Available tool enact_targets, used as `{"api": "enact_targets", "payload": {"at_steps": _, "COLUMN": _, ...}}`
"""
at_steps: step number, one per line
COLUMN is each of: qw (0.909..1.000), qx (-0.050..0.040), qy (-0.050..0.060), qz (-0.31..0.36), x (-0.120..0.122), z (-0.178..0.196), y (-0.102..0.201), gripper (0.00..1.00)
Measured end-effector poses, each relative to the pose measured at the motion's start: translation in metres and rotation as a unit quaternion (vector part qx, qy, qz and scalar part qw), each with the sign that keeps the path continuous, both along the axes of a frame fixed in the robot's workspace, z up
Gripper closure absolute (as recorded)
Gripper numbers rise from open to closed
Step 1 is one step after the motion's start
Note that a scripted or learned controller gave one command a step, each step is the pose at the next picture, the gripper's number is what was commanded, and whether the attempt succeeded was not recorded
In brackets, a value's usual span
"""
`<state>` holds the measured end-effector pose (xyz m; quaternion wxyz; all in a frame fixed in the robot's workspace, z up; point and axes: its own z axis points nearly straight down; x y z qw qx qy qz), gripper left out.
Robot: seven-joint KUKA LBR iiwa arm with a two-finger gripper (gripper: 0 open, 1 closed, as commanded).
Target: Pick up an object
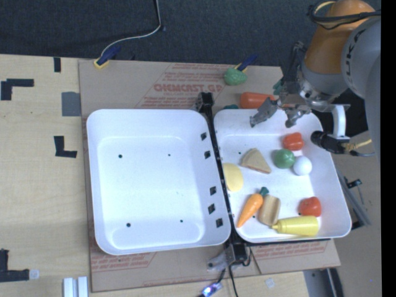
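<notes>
Grey two-finger gripper [276, 116], fingers spread and holding nothing, above the right white bin's [328, 224] far edge; small red-orange toy tomato [293, 141] nearby, orange cylinder [255, 99] behind partly hidden.

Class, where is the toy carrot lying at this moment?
In the camera view, the carrot lies in the right bin, near its front-left corner, between the pale yellow piece and the tan piece.

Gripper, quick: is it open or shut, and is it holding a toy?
Gripper: open, fingers spread, holding nothing, above the far end of the right bin.
</notes>
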<state>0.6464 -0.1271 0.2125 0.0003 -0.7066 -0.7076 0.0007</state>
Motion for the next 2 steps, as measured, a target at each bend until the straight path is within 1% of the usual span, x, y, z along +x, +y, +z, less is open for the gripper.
{"api": "enact_targets", "payload": {"at_steps": 1, "qw": 1.0000, "qx": 0.0012, "qy": 0.001, "qz": 0.004, "x": 0.022, "z": -0.031, "y": 0.078, "gripper": 0.00}}
{"api": "enact_targets", "payload": {"at_steps": 2, "qw": 1.0000, "qx": 0.0002, "qy": 0.000, "qz": 0.001, "x": 0.022, "z": -0.018, "y": 0.074, "gripper": 1.00}}
